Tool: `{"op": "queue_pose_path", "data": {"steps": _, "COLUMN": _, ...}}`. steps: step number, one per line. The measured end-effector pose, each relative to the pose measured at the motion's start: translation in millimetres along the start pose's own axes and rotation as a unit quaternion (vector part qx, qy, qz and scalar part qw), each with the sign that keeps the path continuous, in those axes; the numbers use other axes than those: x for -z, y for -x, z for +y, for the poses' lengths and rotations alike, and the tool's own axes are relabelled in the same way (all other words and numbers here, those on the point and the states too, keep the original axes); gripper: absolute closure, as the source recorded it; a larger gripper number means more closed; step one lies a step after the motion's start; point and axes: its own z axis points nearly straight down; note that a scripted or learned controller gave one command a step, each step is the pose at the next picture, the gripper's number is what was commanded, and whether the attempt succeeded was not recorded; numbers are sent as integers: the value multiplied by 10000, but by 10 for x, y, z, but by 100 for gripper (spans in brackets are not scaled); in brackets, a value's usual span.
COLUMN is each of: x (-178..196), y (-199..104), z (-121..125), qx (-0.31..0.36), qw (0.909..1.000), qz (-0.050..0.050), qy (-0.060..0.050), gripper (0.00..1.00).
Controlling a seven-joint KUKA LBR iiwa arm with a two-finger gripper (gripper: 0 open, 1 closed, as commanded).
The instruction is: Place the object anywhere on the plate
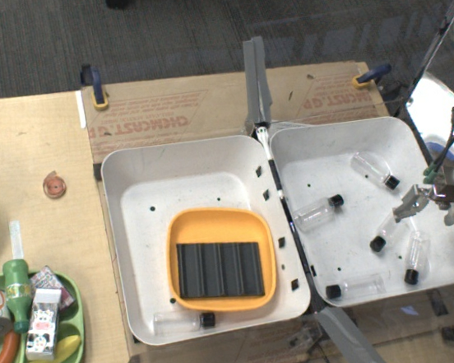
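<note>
An orange-yellow plate (215, 219) lies in the left bin (127, 181). A black ribbed rectangular block (219, 270) rests flat on the plate's middle. A clear vial with a black cap (183, 322) lies in the same bin, just off the plate's front-left corner. My gripper (407, 206) hangs low over the right side of the right bin (345, 136), far from the plate. It sits among several clear black-capped vials, the nearest being one (383, 235) just below and left of it and another (415, 256) below it. I see nothing held in it.
More vials lie in the right bin: one near the divider (318, 211), one at the back (372, 167), one along the front wall (359, 288). A green tray of toy food (30, 323) stands on the bench at far left. Clamps hold the cardboard at the back.
</note>
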Motion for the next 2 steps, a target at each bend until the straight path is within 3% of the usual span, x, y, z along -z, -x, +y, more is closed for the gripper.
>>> {"op": "queue_pose_path", "data": {"steps": 1, "x": -937, "y": 94, "z": 42, "qx": 737, "qw": 9973, "qz": 54, "qy": -11, "gripper": 0}}
{"op": "queue_pose_path", "data": {"steps": 2, "x": -929, "y": 117, "z": 32, "qx": 2048, "qw": 9788, "qz": 4, "qy": 9, "gripper": 0}}
